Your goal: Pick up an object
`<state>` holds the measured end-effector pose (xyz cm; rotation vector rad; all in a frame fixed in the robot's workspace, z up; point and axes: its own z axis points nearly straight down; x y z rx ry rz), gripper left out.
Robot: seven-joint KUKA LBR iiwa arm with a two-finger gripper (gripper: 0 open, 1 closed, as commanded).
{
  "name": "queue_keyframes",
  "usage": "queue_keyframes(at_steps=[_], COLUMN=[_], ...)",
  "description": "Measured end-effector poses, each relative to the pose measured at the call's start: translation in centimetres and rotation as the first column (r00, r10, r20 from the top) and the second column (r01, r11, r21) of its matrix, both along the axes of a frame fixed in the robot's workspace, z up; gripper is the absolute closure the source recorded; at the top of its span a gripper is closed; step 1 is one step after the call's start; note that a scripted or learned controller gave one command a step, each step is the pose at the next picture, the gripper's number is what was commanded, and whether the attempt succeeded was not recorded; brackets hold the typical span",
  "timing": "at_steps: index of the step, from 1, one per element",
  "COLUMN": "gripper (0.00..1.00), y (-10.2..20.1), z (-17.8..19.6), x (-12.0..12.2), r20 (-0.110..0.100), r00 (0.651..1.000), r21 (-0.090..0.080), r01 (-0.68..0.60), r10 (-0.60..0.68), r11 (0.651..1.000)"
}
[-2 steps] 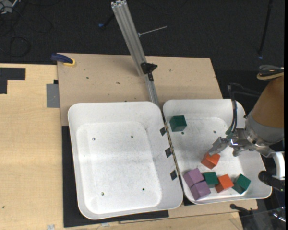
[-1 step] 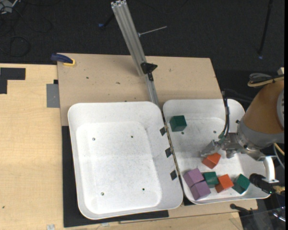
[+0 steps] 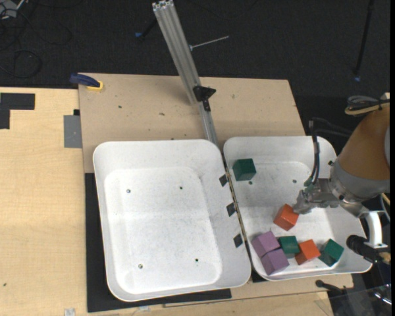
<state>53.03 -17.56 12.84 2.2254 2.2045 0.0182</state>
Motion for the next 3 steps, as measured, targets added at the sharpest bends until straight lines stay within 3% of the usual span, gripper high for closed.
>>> queue_keyframes(at_steps=[1,3], gripper=[1.0,1.0], y=[0.0,-0.8], z=[6.3,16.2], x=[0.0,-0.4], r20=[-0.012,-0.011], r00=[1.0,1.0], r21=[-0.003,-0.003], r01=[-0.01,-0.011], r10=[0.01,0.011], r11=[1.0,1.0])
